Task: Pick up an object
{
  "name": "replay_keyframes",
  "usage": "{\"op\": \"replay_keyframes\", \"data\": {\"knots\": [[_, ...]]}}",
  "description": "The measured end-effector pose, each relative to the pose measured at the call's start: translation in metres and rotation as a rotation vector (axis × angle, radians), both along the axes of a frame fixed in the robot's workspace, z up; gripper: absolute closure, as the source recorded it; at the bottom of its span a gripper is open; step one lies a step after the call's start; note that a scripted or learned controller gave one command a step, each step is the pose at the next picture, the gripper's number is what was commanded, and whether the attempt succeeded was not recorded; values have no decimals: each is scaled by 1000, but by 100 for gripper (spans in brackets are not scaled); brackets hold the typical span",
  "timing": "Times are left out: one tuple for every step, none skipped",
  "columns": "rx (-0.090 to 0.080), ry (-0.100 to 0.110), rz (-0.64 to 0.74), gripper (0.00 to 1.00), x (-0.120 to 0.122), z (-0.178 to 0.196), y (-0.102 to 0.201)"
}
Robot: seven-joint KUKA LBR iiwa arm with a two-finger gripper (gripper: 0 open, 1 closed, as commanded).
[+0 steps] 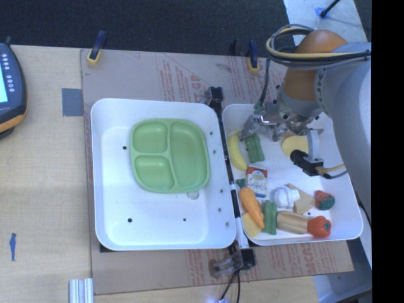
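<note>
- The green toy (254,149) stands directly beneath the gripper (254,131) in the upper left of the right bin (351,231), its long axis running roughly twelve to six o'clock, with the banana (235,153) just beside it at nine o'clock.
- The arm (309,68) reaches in from three o'clock, wrist bent downward over the bin.
- Whether the claw is spread or clamped cannot be told; the green piece sits at its tip.
</note>
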State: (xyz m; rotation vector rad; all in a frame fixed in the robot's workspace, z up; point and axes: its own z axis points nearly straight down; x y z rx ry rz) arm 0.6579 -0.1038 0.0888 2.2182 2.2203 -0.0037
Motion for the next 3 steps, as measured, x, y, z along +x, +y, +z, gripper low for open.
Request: {"op": "replay_keyframes", "data": {"knots": [[2, 2, 1, 0, -1, 4, -14], [7, 5, 6, 0, -77, 108, 51], [0, -2, 4, 0, 0, 10, 4]]}}
